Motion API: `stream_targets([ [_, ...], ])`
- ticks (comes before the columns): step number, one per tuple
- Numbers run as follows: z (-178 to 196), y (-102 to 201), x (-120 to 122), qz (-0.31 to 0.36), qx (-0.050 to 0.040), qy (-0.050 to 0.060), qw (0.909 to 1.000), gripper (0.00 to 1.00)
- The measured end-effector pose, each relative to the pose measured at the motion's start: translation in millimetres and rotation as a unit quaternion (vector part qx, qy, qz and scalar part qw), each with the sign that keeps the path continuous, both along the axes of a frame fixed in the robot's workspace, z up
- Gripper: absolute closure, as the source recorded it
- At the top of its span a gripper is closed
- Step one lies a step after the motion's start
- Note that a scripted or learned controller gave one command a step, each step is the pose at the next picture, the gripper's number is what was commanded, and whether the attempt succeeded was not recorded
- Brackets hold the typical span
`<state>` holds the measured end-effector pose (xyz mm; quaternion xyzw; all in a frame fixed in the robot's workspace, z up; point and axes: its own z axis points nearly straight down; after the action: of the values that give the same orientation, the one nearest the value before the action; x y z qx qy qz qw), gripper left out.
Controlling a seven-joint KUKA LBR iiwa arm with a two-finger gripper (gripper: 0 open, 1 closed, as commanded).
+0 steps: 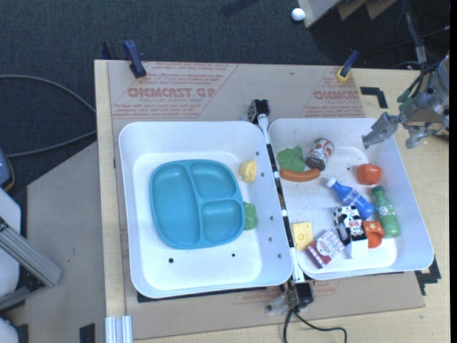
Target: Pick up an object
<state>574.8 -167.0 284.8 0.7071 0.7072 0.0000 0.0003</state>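
My gripper (395,135) hangs over the far right corner of the right bin (414,252), open, with nothing between its fingers. Below and left of it in that bin lie a red tomato (368,174), a small can (321,152), a green leafy piece (289,156) and an orange sausage shape (300,175). Nearer the front are a blue bottle (350,194), a green bottle (385,214), a black-and-white carton (348,222), an orange-and-white piece (373,234), a red-and-white packet (327,247) and a yellow wedge (302,233).
The left bin (136,148) holds a blue divided plate (198,202), a small yellow item (248,170) and a green item (249,216) by the plate's right side. Clamps (133,58) (347,66) sit on the board's far edge.
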Motion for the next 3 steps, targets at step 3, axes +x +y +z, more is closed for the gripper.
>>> stream_targets([
  [3, -200.7, -20.0, -96.2, -0.001, 0.0005, 0.001, 1.0000, 0.00],
])
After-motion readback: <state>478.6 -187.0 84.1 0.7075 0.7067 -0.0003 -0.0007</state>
